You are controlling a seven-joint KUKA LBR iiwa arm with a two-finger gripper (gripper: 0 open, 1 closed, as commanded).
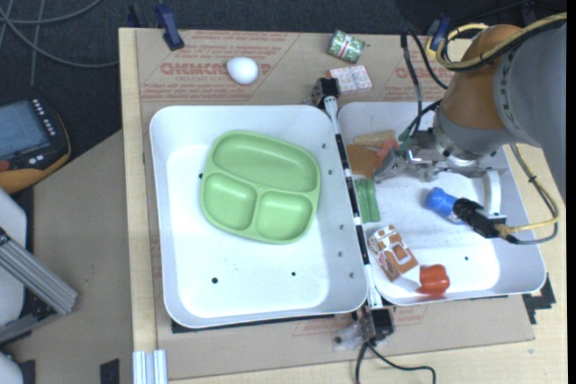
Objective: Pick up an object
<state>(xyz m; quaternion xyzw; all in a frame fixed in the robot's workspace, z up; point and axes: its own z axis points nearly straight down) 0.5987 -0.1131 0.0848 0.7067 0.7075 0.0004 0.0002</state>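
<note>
Bench [135, 193]: we are looking down on cardboard bearing two white bins side by side.
Left bin [180, 283]: holding a green divided plate [261, 184], set aside.
Right bin [522, 265]: keeping the pickable clutter together: brown piece [367, 156], green strip [366, 199], blue object [440, 201], patterned block [393, 249], red piece [433, 280].
Gripper [423, 159]: hanging low over this bin's upper half, near the brown piece; we are not able to tell its opening.

Arm [504, 94] runs off the frame at 3 o'clock. Its wrist covers the right bin's [517, 270] far wall and the gripper [421, 156] fingertips. Brown item [367, 153], 9 o'clock of gripper, too blurred to identify.
</note>
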